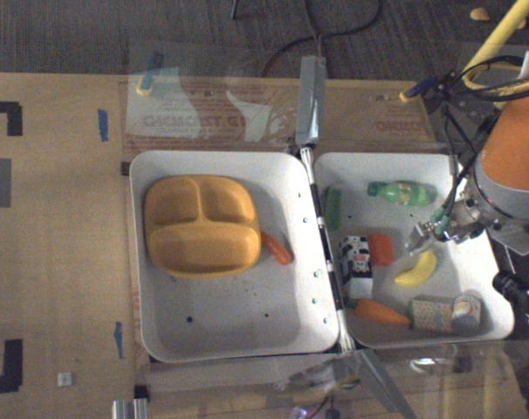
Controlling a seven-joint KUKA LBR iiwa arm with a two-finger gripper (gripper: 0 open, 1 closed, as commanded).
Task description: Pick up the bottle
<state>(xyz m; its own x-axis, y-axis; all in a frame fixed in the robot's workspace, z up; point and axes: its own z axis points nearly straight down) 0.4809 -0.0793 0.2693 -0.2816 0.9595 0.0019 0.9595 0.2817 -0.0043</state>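
Above the right bin (500, 321), near its right side, the gripper (426, 236) hangs from the grey arm (509, 160) with its orange band, pointing toward the bin's middle. Whether its fingers are spread or closed cannot be told from this slanted view; nothing is seen between them. Just below the gripper lies a yellow banana (417, 271), close to its tip but seemingly apart from it. The green bottle (402, 192), the task's thing, lies on its side near the far edge of the same bin, up and to the left of the gripper, with bare white floor between them.

Left of the banana sits a small orange block (381, 249), and touching that block's left side is a black-and-white carton (357, 262). A green pepper-like piece (333, 208) lies along the bin's left wall. Toward the near edge rest an orange carrot (381, 312), a speckled sponge (432, 315) and a grey can (465, 312) just beside the sponge.

The left bin (247, 321) holds a yellow divided plate (202, 225) turned face down, with a small orange carrot-shaped item (278, 249) touching its right edge. Both bins rest on the brown counter (55, 260), which bears blue tape marks.
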